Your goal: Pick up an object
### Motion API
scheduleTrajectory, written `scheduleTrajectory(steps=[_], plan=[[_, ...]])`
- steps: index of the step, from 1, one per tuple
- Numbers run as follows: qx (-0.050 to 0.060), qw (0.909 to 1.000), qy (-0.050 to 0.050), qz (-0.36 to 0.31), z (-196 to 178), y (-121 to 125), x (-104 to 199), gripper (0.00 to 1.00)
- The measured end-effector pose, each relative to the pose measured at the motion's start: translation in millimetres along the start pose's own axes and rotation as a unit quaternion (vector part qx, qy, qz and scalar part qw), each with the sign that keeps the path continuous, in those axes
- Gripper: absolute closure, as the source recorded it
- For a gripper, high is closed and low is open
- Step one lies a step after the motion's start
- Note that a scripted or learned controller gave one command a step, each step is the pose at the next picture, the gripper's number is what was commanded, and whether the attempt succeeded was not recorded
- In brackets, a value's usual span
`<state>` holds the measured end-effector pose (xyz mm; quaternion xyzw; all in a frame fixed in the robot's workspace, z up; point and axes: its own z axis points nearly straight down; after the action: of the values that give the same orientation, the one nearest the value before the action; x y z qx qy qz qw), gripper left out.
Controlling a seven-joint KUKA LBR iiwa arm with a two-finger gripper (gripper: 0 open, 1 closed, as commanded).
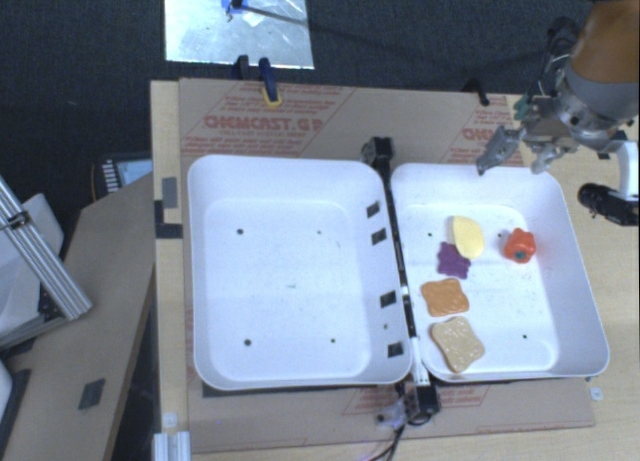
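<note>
Above right bin point(575, 239) rim | gripper point(520, 154) jaws apart, prob. holding nothing

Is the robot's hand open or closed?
Open. The grey two-finger gripper hangs above the right white bin's far edge, jaws apart, nothing between them.

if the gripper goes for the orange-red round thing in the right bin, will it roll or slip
The orange-red piece looks rounded and smooth, so it would probably roll if nudged and might slip from a pinch. It looks small, likely light. It sits apart from the yellow piece, leaving room around it.
</note>
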<state>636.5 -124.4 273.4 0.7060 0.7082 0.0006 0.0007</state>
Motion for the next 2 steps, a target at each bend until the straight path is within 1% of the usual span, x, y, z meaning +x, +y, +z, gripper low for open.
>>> scheduleTrajectory(steps=[1,2], plan=[[0.008,1.0000,0.002,0.001,143,-44,22,0.00],[-0.001,1.0000,0.000,0.001,124,-39,19,1.00]])
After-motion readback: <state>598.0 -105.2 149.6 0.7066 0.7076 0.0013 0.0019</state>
